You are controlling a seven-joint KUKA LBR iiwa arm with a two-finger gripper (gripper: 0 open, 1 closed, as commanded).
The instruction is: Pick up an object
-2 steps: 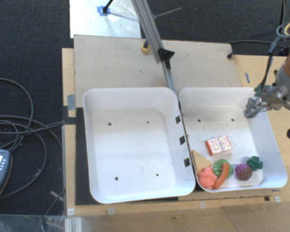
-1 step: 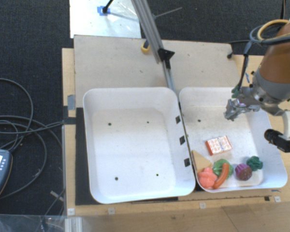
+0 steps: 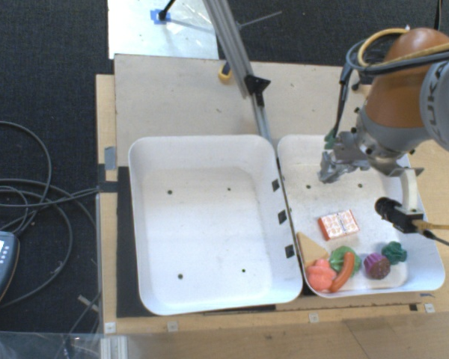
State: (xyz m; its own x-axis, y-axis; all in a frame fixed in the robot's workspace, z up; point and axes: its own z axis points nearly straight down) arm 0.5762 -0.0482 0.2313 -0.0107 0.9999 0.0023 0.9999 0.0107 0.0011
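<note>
Currently: grey two-finger gripper hovers at upper middle of the right shallow white plastic bin, nothing visibly held; opening can't be judged.
Left shallow white plastic bin untouched. Likely target, the red-and-white checkered block, lies lower right of the gripper, long axis left-right, slightly tilted. Risk: descending straight down closes on air.

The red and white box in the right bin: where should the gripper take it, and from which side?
Probably from straight above. The red and white box lies flat and apart from the other toys, with bare bin floor on all sides. Grip across its shorter width, closing on the two long edges. The gripper hangs over the bin's far end, so it would move toward the near side first.
</note>
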